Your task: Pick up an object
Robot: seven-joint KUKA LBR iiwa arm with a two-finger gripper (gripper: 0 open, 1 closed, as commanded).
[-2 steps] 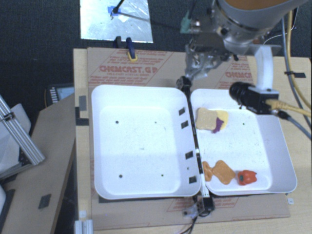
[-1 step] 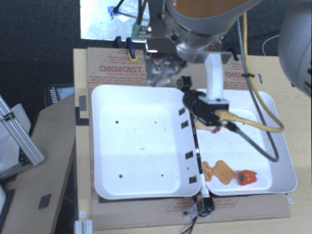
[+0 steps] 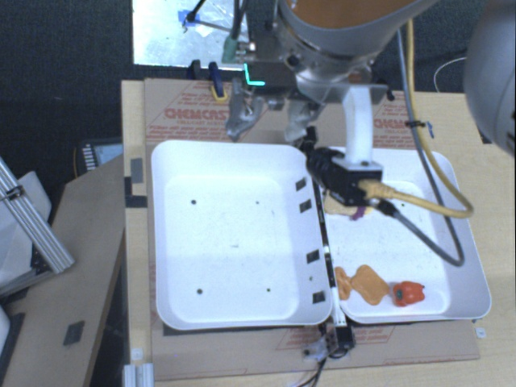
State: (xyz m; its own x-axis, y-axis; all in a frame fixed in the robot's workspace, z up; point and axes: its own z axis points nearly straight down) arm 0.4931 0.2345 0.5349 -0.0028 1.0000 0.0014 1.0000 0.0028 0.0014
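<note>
Nearest you, the red pepper-shaped object (image 3: 409,293) and lumpy orange piece (image 3: 367,285) lie in the smooth right bin (image 3: 468,293); the gripper (image 3: 270,123) hangs spread, holding nothing.

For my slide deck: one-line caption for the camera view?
Arm over two white bins; orange toy and red pepper lie in the right bin.

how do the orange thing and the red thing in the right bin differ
The orange thing is larger, flatter and irregular; the red thing is smaller, rounder and compact. The orange thing lies nearer the divider between the bins; the red thing lies further right. Both rest close together near the front edge of the right bin.
</note>
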